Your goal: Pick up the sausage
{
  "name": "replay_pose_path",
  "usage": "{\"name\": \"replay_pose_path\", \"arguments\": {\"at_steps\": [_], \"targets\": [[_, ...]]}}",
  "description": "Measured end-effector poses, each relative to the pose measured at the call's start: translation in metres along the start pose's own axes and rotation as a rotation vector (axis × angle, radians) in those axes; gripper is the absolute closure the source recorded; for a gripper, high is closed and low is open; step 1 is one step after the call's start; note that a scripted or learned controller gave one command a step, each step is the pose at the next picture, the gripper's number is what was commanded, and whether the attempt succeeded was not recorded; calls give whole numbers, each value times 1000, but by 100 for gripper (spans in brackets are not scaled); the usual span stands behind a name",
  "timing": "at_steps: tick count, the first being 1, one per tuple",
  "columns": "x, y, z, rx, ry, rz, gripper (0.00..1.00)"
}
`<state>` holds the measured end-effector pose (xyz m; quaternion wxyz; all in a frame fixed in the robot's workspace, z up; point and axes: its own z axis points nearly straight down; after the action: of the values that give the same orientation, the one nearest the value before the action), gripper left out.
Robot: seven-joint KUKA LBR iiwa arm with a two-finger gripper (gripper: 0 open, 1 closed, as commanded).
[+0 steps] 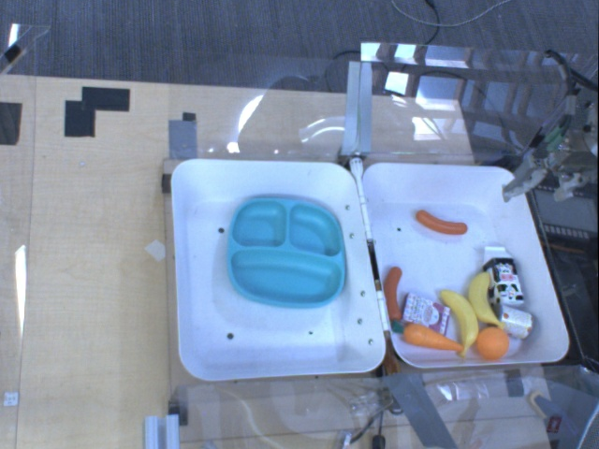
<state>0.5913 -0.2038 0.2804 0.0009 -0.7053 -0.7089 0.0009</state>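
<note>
An orange-red sausage (pixel 441 223) lies flat in the upper middle of the right bin (pixel 530 241), with bare floor around it. A second, darker red sausage (pixel 392 289) lies lengthwise against that bin's left wall. My gripper (pixel 535 176) hangs at the bin's far right corner, over the rim, well right of and above the orange-red sausage. It touches none of the objects. Its tip is small and blurred against the frame behind it.
The right bin's near end holds a carrot (pixel 431 338), two bananas (pixel 468 305), an orange (pixel 491 343), a pink carton (pixel 426 309) and a black-and-white milk carton (pixel 504 282). A blue divided plate (pixel 285 251) sits in the left bin (pixel 201 279). A metal post (pixel 357 110) stands behind the divider.
</note>
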Motion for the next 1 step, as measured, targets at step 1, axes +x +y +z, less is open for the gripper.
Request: {"name": "replay_pose_path", "arguments": {"at_steps": [1], "targets": [[31, 47, 175, 1, 1, -242, 0]]}}
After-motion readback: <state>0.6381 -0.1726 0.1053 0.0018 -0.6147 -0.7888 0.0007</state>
